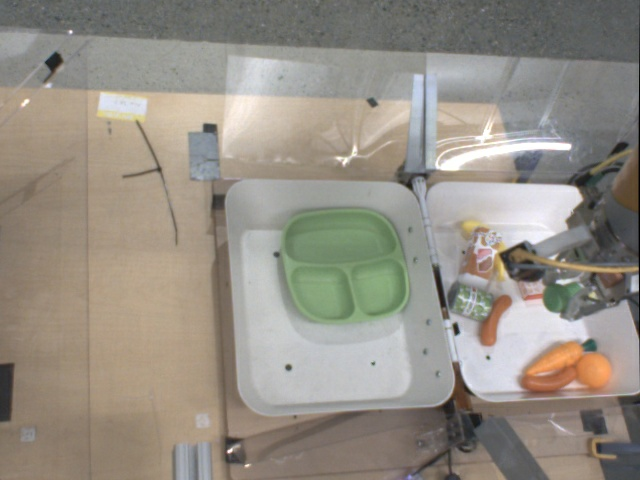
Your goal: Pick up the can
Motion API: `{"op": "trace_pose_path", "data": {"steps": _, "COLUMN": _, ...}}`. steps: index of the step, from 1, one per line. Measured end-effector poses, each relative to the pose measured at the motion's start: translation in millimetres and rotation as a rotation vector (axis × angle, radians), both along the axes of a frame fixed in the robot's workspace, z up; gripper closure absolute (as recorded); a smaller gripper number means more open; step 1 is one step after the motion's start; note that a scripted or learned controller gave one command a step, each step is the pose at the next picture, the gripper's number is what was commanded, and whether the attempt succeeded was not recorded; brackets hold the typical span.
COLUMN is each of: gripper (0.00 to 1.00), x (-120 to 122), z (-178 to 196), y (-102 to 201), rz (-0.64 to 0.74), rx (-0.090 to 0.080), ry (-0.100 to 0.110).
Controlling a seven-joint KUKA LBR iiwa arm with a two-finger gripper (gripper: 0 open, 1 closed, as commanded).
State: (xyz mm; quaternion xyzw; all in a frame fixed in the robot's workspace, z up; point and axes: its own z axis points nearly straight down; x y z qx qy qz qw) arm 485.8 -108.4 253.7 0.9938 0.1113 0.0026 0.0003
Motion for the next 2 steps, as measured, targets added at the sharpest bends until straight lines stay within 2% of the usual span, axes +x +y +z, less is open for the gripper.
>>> {"op": "trace_pose_path", "data": {"steps": 1, "gripper": 0.0, "x": 0, "z": -1, "y": 0, "rz": 0.0, "rx": 0.0, "ry": 0.002}}
{"op": "trace_pose_path", "data": {"steps": 2, "gripper": 0.0, "x": -7, "z": -64, "y": 35, "rz": 0.003, "rx": 0.002, "ry": 0.004}}
